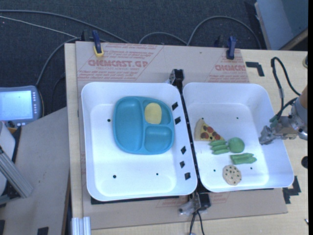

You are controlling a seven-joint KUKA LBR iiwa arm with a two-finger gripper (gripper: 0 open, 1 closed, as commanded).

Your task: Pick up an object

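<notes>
Presently the claw (268, 134) hangs at the right rim of the right bin (254, 94), at the end of the arm (298, 121) that comes in from the right edge. It is small and blurred against the white wall, so I cannot tell how it is set; nothing appears to be caught in it, though the view is too poor to be certain.

Anything pickable will do for the task, and the nearest candidates lie together in the lower middle of that bin. A pizza slice (206, 130) sits toward the bin's left wall. Just right of it are a green pea pod (218, 146), a round green piece (236, 144) and a second green pod (243, 157). A cookie (232, 175) rests below them, near the front wall. All sit flat on the bin floor, well apart from the claw.

The left bin (98, 146) carries a blue divided plate (131, 126) with a yellow piece (153, 113) in its upper right compartment. Both bins rest on a brown board (122, 58) clamped to the worktop at the back, presumably to keep them from shifting. Judging from the pose, the approach has barely begun.
</notes>
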